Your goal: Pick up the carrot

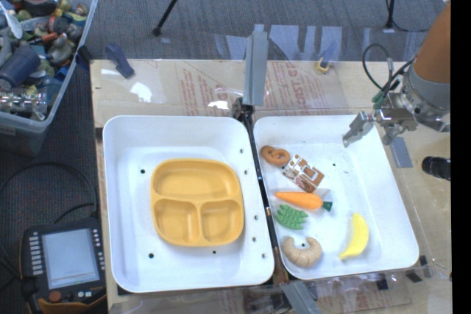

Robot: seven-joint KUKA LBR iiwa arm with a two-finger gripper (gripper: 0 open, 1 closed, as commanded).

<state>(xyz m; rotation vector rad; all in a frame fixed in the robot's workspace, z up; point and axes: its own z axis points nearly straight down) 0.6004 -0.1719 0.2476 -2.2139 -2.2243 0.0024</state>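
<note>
One fixed camera looks down at a slant from above the bench's near edge, far enough back to take in both shallow white plastic bins [118,158] side by side, the grey carpet beyond, and the grey, orange-banded arm [434,62] entering right.

The bench [184,84] bears two white bins: the left bin [121,158] at nine o'clock, the right bin [383,180] at three

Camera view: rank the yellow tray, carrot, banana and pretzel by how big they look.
1. Yellow tray, by far.
2. Carrot and banana: similar length, too close to rank.
3. Pretzel, smallest.
</note>
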